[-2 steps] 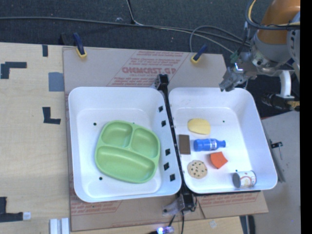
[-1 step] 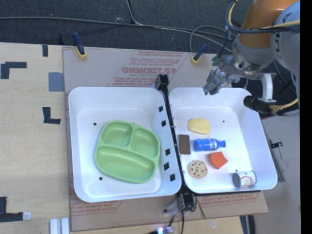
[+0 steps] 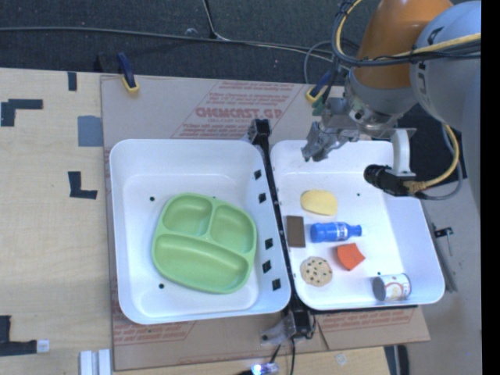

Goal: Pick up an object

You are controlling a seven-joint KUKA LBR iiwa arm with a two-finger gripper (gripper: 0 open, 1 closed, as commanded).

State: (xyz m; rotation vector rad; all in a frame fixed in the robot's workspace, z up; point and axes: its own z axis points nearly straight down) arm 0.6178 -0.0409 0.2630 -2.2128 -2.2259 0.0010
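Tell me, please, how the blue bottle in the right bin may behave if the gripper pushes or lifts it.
The blue bottle lies on its side, so a sideways push would probably make it roll. It looks like small smooth plastic, likely light and perhaps slippery between fingers. The brown block beside its base may stop rolling that way.

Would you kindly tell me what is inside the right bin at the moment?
The right bin holds a yellow piece, brown block, blue bottle, orange block, cookie and small can. The gripper covers its far corner.

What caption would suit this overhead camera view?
Gripper poised above the right bin of small items; green divided plate in the left.
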